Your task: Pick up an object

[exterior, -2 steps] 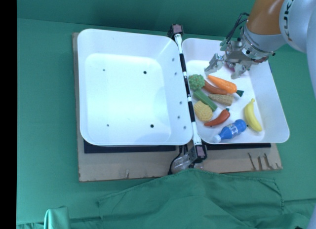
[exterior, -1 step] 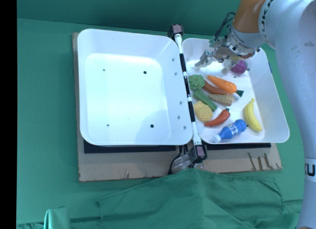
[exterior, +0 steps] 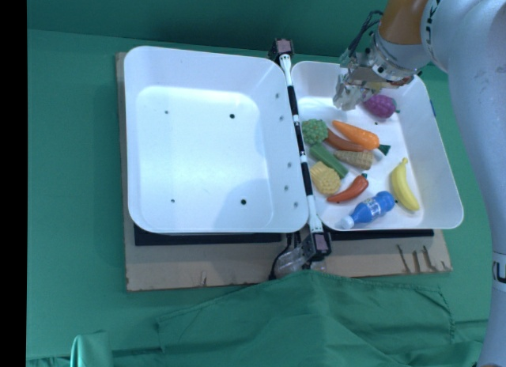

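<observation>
My gripper [exterior: 345, 101] hangs over the far part of the right bin [exterior: 443, 199], just left of a purple fruit [exterior: 380, 105] and above an orange carrot [exterior: 356, 134]. Nothing shows between its fingers. Below it lie a green broccoli [exterior: 315, 130], a green pod [exterior: 327, 160], a corn cob [exterior: 354, 158], a yellow round fruit [exterior: 324, 178], a red chilli [exterior: 349, 191], a yellow banana [exterior: 404, 186] and a blue bottle [exterior: 368, 209].
The left bin [exterior: 198, 136] stands beside the right one, with a black-and-white divider bar [exterior: 299, 140] between them. Both rest on cardboard [exterior: 198, 266] over green cloth. The grey arm [exterior: 474, 81] comes in from the right.
</observation>
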Motion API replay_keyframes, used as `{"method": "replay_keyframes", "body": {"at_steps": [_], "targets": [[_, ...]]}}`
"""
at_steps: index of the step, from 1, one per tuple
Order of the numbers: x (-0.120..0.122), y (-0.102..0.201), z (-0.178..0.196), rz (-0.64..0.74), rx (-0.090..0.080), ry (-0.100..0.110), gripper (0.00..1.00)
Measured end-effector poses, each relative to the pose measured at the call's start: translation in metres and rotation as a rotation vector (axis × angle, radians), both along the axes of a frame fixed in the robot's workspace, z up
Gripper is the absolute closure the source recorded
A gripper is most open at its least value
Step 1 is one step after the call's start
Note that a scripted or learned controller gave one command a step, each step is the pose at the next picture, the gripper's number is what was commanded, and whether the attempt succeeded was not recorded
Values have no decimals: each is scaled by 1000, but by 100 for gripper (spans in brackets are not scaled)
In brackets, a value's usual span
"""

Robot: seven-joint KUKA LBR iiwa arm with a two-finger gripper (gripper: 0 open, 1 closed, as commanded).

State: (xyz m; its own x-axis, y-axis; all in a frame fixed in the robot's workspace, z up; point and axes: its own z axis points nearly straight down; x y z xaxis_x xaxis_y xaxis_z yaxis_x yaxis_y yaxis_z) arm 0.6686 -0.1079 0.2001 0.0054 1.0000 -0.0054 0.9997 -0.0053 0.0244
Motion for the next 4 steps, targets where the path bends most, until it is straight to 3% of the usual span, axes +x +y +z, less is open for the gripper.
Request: {"method": "replay_keyframes", "body": {"at_steps": [1,2,3,4], "targets": [[-33,-66,14,-4,1,20,100],[-30,-80,106,1,-1,10,100],[-30,-80,100,2,1,19,0],[-29,-69,52,2,3,25,0]]}}
